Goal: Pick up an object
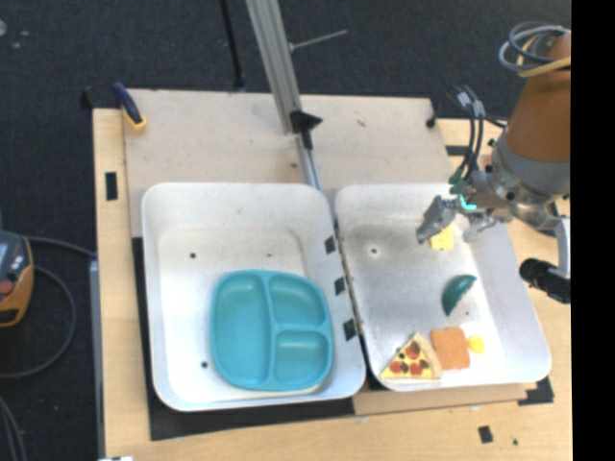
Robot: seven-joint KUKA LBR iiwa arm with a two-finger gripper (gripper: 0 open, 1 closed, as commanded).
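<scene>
Right now you have two white bins side by side: the left bin (173, 209) carries a teal divided plate (272, 329), and the right bin (384, 286) carries the small pieces you could go for. Your arm (538, 113) comes in over the right bin's far corner, with the gripper (444, 227) low near that bin's upper right area. A small yellow piece (442, 241) sits right at the gripper's tip, but you cannot tell whether the fingers are spread or pressed together, or whether they have that piece between them; the view is too coarse there. Well apart from it, nearer the front, lie a dark green object (458, 292), an orange block (450, 348), a pizza slice toy (411, 360) touching the block's left side, and a tiny yellow bit (475, 344) just beside the block. By my reading you are at the grasp step on the yellow piece, not yet lifted. Next you need a firm close centred on it, then a straight lift clear of the bin wall.
</scene>
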